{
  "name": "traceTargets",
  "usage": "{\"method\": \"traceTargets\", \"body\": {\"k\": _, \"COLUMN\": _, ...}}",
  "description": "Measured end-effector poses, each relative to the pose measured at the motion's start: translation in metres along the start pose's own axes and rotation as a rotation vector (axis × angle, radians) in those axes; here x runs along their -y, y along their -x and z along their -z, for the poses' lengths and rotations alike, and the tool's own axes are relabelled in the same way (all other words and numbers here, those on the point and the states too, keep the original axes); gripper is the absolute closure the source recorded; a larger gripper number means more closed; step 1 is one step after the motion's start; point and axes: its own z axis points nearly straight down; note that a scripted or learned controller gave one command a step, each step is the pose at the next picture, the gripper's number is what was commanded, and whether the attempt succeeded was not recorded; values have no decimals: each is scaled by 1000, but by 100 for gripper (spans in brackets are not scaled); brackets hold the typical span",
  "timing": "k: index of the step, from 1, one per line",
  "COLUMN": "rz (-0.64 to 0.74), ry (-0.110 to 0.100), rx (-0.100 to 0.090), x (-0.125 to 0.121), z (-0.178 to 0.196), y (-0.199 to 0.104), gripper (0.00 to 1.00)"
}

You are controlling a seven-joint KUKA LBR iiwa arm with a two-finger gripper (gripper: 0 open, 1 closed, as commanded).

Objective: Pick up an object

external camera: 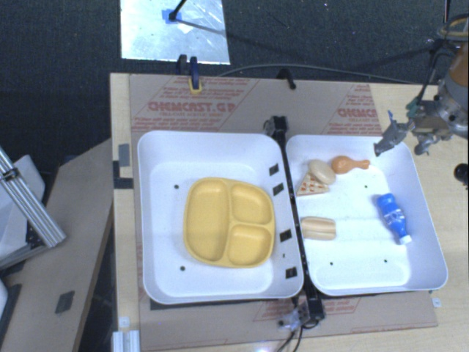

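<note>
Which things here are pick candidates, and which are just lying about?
Job:
gripper, at the right bin's far right corner
blue bottle
drumstick
bun
sandwich wedge

Lying about:
yellow divided plate in the left bin
clamp
foil sheet

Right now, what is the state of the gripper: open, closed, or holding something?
Gripper: open, holding nothing, above the far right corner of the right bin.

Blue bottle (393, 217) lies flat in right bin (432, 266), near right wall.
</note>
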Motion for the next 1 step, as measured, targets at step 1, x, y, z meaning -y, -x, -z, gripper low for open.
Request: {"method": "traceTargets", "body": {"k": 1, "rz": 3, "ry": 11, "rx": 2, "x": -2, "z": 7, "y": -1, "gripper": 0}}
